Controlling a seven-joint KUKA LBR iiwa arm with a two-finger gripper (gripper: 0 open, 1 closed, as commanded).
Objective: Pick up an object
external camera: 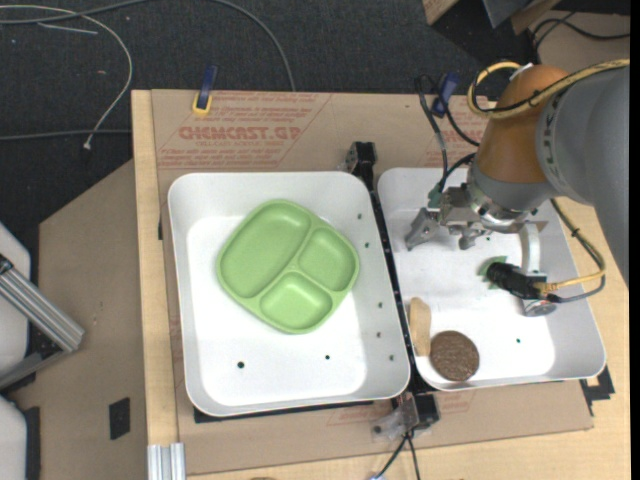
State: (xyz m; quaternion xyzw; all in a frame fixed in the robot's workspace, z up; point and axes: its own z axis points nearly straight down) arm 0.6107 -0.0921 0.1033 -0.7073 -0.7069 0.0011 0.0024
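A thick grey arm (590,128) with 1 orange band (515,133) above the wrist, yellow and black cables looped around it, ending in a metal gripper (440,226)

Divided plate (288,265) in left bin (190,298); disc (454,355), stick (420,325) in right bin (575,343).

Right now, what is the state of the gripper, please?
Gripper: open, fingers spread above the right bin, holding nothing.
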